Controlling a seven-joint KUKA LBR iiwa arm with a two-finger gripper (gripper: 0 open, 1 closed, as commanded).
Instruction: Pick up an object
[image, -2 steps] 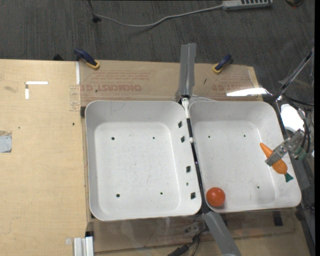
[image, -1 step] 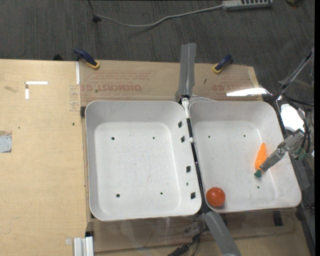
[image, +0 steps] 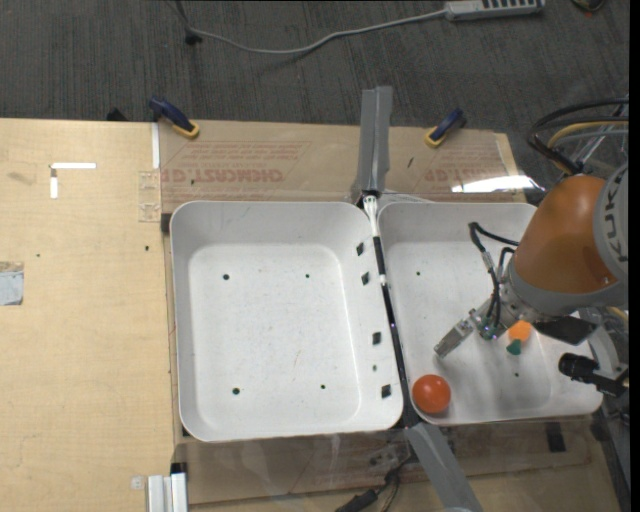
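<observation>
An orange ball (image: 431, 393) rests near the front left corner of the right bin (image: 440, 250). A small orange and green object (image: 517, 337) lies in the middle of that bin's right half. My gripper (image: 478, 330) is low over the right bin, right beside the small object on its left, and up and to the right of the ball. The arm's orange band and wrist (image: 565, 245) hang above and hide part of the bin's right side.
The left bin (image: 185, 300) sits beside the right one, with a grey divider bar (image: 376, 150) between them at the back. Clamps (image: 175, 117) hold cardboard behind the bins. Cables (image: 575, 135) loop at the far right.
</observation>
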